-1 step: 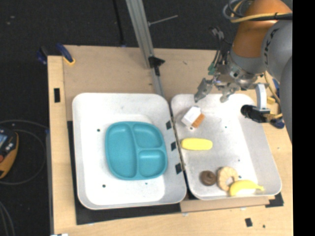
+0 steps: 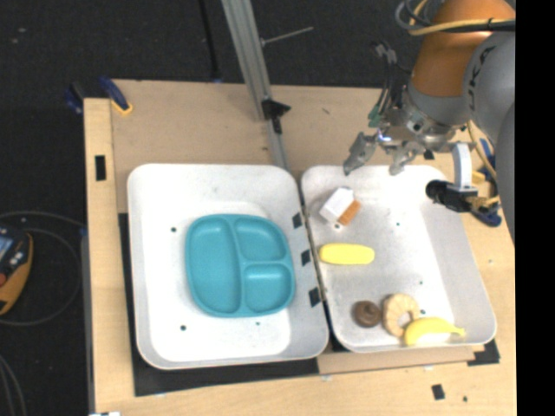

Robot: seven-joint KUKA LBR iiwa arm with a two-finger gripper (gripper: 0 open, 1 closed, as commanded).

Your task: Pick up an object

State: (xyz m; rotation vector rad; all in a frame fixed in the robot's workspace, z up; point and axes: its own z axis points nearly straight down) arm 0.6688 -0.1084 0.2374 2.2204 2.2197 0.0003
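far to the left of the gripper (image 2: 380, 156), a smooth blue plate (image 2: 239, 263) with three dips sits in the left bin (image 2: 156, 198). no words can be read on anything. just below the gripper lies a small white and orange box (image 2: 339, 207), then a soft-looking yellow block (image 2: 347, 255). lower still are a brown round thing (image 2: 366, 314), a tan cookie shape (image 2: 400, 311) and a yellow banana (image 2: 431, 331). the gripper's fingers are spread apart, holding nothing.

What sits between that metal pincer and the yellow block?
In the camera view, a small white-and-orange box lies between the pincer and the yellow block.
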